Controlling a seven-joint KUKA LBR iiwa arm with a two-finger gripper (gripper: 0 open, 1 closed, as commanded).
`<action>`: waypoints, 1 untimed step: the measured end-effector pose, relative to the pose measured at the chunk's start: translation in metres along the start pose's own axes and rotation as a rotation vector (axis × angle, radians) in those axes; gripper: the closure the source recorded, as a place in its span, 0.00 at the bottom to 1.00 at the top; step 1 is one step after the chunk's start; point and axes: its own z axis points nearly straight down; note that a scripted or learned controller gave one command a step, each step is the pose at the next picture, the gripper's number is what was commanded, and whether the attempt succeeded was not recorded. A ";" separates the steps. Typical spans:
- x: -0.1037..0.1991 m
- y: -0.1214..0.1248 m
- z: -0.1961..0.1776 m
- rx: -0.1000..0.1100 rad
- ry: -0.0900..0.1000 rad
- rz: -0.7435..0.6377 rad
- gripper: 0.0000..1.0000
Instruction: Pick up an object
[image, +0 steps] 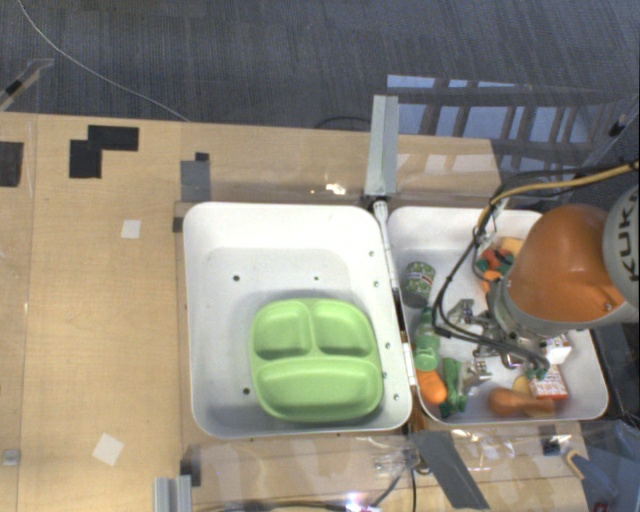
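My gripper (478, 352) hangs low over the middle of the right bin (598, 398), below the arm's orange band (562, 268). Small objects lie around it. A green can (418, 279) stands at the bin's left wall, with a green piece (427, 346) below it. An orange piece (430, 386) and a dark green piece (455, 386) lie at the front left corner. A brown sausage-like piece (508, 402) and a red and white box (548, 384) sit near the front wall. Orange and green toys (492, 262) lie at the back, partly hidden by the arm.
The left bin (215, 240) holds a light green divided plate (315, 358) toward its front. A raised wall separates the two bins. Black cables loop from the arm over the back of the right bin. A metal post (381, 145) stands behind the bins.
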 end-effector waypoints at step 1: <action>0.001 0.003 0.000 0.001 0.001 0.008 0.00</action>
